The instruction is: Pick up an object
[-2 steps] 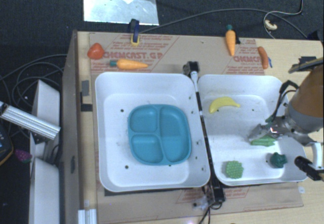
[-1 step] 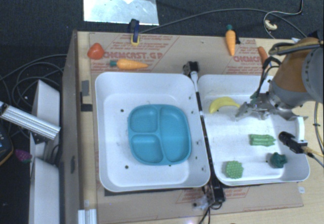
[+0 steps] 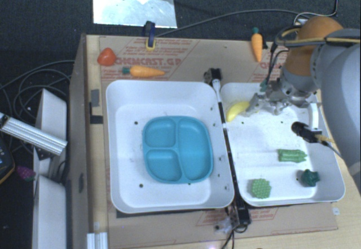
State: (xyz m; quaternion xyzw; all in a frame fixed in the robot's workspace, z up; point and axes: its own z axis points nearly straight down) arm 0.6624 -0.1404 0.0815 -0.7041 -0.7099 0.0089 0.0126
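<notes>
hand [image 3: 264, 101] low in right bin [image 3: 333, 186] just beside yellow banana [image 3: 237, 110], grip state can't tell; should centre over banana, then close along its narrow width

Two bins sit side by side on the board [image 3: 169, 53]. The left bin [image 3: 121, 146] holds a divided tray [image 3: 176, 148] at its middle. The right bin [image 3: 271, 146] holds a banana [image 3: 237, 109] at its far left corner, with a pod [image 3: 291, 155], a round toy [image 3: 260, 187] and a small toy [image 3: 308, 177] toward its near right corner. Behind the bins lie a tomato [image 3: 106, 57] and two carrots [image 3: 145, 71] [image 3: 257, 45].
</notes>
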